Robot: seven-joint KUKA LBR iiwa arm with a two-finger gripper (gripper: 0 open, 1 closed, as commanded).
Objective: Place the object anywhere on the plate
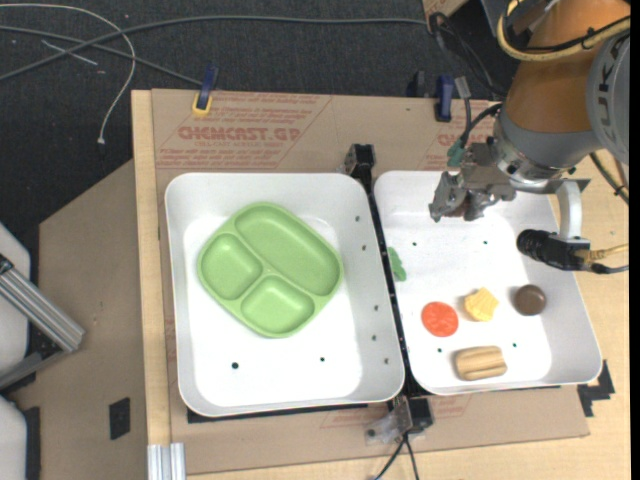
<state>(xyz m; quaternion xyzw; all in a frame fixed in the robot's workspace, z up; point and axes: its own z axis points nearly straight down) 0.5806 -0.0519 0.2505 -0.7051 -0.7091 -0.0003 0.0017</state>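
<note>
- Nearest the lens is my own arm, its orange band [566, 43] rising high over the far right corner of the counter [150, 268], since I reach in from that side.
- Below it my claw [462, 200] hangs over the far, bare part of the right bin [420, 193]. I cannot tell whether it is spread or pressed together, and nothing shows in it.
- That spot keeps me above the bin wall and clear of the pieces, so I judge no pick is under way yet.
- Further toward the near side of this bin lie the candidates, each apart from the others: a red disc [439, 318], a yellow lump [480, 304], a brown ball [529, 299] and a tan loaf [479, 363]. The task names none, so any may serve.
- A small green scrap [397, 265] lies against the bin's left wall, awkward to reach.
- Across the divide, the green plate [268, 266] lies flat in the left bin [200, 368], its three wells bare, an easy target.
</note>
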